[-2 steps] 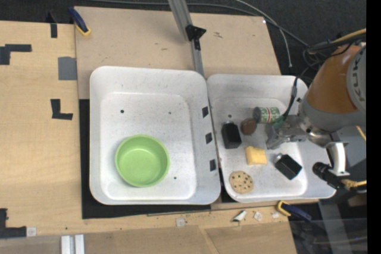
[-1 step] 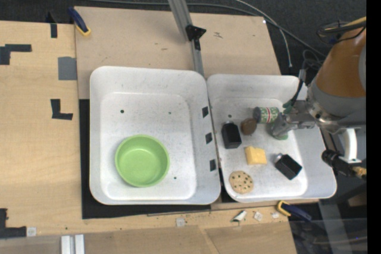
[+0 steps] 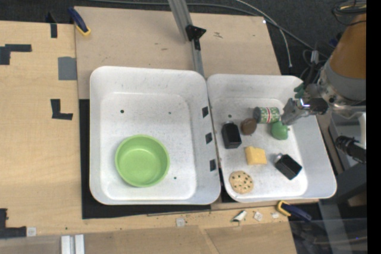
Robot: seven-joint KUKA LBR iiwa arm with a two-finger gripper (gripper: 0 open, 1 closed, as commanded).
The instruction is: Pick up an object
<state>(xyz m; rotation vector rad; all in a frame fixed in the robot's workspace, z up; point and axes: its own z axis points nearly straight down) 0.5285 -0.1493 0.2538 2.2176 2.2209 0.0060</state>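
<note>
The green object lies in the right bin, touching my hand, beside one small can. I'm at the reach; whether I'm clenched I cannot tell. Next I'd need a closing grip, then a lift. Also here: two black blocks, one cookie, one yellow wedge

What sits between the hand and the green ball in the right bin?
Nothing visible. The hand is right at the green ball, at its upper right edge. The small can lies just beside them on the left, not between them.
</note>
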